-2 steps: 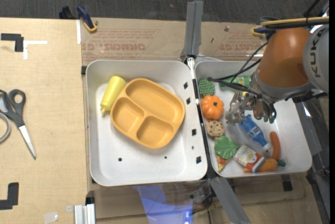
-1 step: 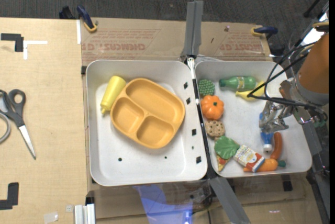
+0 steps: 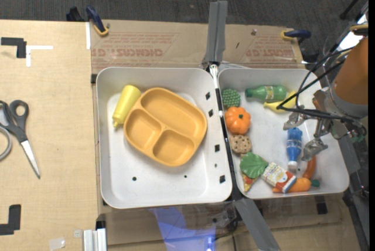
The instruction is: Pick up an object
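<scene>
Blue bottle under my open fingers

Blue plastic, a small bottle (image 3: 294,143), lies in the right bin (image 3: 337,184) directly beneath my gripper (image 3: 304,134), whose fingers stand apart on either side of it without clamping. To do this well I judge I should descend straight, straddle the round body across its narrow width, then close gently, since smooth plastic may slip. Nearby sit a ribbed orange pumpkin (image 3: 238,119), a bumpy cookie (image 3: 240,143) and a glossy carrot (image 3: 297,185).

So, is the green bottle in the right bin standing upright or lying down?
Lying down: the green bottle rests on its side along the right bin's far wall, cap pointing left.
</scene>
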`<state>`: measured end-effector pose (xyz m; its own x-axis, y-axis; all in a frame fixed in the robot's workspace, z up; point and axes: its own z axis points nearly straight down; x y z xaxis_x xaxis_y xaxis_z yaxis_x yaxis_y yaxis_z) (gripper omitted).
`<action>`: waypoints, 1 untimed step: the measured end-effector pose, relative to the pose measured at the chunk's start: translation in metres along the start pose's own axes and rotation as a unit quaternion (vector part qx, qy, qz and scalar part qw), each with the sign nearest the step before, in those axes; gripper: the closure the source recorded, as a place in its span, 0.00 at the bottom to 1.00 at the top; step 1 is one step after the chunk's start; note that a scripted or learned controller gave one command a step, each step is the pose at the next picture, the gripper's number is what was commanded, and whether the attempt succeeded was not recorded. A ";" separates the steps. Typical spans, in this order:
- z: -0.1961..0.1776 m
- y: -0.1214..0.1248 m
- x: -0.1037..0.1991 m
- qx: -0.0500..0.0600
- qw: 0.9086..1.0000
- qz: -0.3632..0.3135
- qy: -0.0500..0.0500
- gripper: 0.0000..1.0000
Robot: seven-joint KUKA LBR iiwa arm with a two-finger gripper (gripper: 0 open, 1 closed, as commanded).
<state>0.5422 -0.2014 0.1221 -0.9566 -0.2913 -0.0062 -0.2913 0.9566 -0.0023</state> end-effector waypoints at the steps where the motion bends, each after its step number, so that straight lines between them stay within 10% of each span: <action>1: 0.028 0.019 0.033 0.000 0.999 0.051 0.000 0.00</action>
<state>0.5058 -0.1930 0.0934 -0.9813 -0.1924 -0.0055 -0.1924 0.9813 -0.0013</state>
